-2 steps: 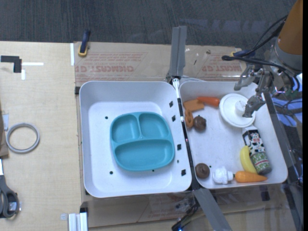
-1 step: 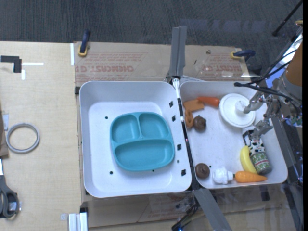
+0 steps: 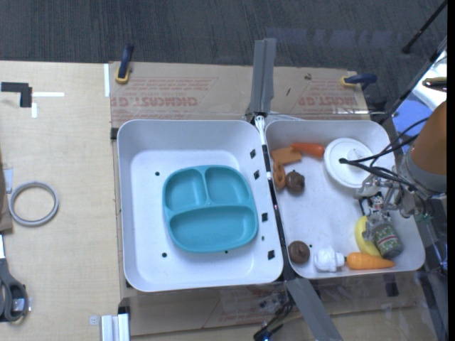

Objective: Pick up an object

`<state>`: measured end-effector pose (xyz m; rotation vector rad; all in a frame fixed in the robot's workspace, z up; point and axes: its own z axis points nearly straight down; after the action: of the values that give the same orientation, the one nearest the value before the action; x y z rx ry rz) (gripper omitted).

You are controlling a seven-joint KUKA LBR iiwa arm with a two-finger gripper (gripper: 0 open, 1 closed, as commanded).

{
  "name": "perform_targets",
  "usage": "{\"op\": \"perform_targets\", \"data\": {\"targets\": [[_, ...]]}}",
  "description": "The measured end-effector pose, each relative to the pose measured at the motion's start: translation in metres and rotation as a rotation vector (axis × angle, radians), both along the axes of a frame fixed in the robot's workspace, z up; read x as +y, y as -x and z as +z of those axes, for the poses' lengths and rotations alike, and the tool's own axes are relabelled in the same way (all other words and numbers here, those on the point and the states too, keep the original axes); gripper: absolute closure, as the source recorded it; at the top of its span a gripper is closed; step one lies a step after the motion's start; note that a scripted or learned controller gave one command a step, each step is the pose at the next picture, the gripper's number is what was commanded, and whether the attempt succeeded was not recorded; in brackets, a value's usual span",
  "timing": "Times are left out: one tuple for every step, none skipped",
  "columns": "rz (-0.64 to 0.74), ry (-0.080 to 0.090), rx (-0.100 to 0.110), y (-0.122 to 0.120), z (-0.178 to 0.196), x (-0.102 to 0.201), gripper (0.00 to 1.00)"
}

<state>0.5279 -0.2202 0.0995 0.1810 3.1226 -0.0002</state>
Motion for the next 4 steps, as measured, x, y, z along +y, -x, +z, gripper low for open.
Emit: {"op": "perform_targets", "data": {"targets": [[0.025, -0.002, 0.013, 0.004, -0.008, 0.051, 0.00], [-0.028, -0.001, 0.011, 0.031, -0.008, 0.010, 0.00], [-0.141, 0.001, -0.006, 0.043, -0.004, 0.056, 0.00], [-0.138, 0.000, -0.001, 0.043, 0.003, 0.057, 1.00]]}}
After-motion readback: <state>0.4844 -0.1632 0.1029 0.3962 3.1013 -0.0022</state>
